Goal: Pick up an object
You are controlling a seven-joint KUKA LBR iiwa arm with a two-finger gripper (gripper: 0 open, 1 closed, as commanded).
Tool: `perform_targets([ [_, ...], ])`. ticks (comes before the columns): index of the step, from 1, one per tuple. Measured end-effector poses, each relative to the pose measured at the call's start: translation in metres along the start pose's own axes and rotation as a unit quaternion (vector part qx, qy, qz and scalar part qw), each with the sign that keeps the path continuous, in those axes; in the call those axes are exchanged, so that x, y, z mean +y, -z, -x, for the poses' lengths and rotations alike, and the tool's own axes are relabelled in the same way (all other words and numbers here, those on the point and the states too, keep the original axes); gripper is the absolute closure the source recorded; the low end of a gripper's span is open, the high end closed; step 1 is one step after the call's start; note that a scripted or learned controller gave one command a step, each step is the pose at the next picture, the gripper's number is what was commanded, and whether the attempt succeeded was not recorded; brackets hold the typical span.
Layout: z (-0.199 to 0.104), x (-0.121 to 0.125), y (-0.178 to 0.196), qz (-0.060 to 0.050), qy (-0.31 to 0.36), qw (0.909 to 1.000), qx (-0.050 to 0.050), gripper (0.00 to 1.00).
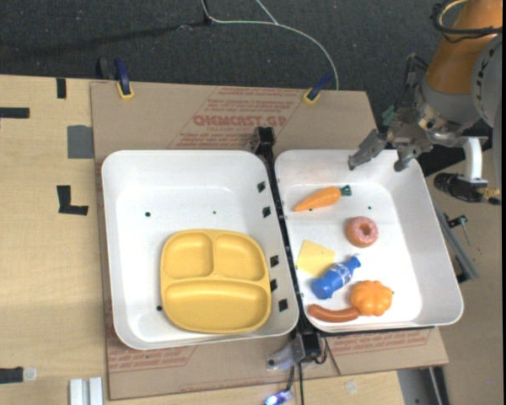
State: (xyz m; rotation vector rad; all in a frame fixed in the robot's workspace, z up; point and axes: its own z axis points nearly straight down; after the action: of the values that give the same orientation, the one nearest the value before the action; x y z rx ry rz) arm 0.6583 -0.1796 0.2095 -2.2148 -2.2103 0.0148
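The right bin (422, 201) holds several toy foods: an orange carrot (320, 198), a pink donut (362, 231), a yellow cheese wedge (314, 256), a blue bottle (333, 278), an orange pumpkin (371, 297) and a red sausage (332, 314). My gripper (379, 156) hovers over the far right corner of that bin, behind the carrot and donut. Its two fingers are spread open with nothing between them.
The left bin (126, 192) holds a yellow divided tray (215, 280). Both bins rest on a cardboard sheet (228, 116) fixed with clamps at the back. The arm's orange band (472, 24) rises at the upper right. Cables lie behind the bench.
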Motion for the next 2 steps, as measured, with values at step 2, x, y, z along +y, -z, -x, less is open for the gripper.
perform_targets([
  [2, -0.004, 0.002, -0.035, 0.005, 0.002, 1.0000, -0.001, 0.00],
])
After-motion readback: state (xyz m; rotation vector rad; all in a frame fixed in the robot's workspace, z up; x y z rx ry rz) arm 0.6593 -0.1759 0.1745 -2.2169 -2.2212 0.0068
